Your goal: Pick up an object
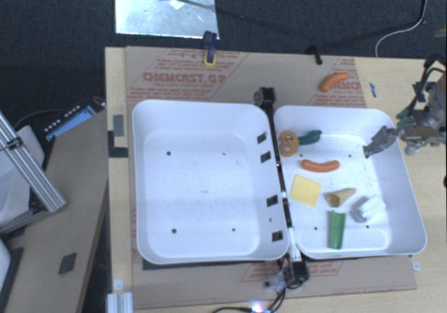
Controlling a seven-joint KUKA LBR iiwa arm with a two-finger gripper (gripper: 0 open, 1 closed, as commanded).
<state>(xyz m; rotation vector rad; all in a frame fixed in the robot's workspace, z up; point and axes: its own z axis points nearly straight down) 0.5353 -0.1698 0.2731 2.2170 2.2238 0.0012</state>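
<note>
I was in the approach step: my gripper (380, 141) hung over the right bin's (405, 193) rim at about two o'clock, holding nothing. How wide my jaws stood I could not tell. The likeliest target, the sausage (320, 164), lay near the bin's middle, at eight o'clock from me. Its long axis ran nine to three, so I judged my next move needed a closing line from twelve to six.
</note>
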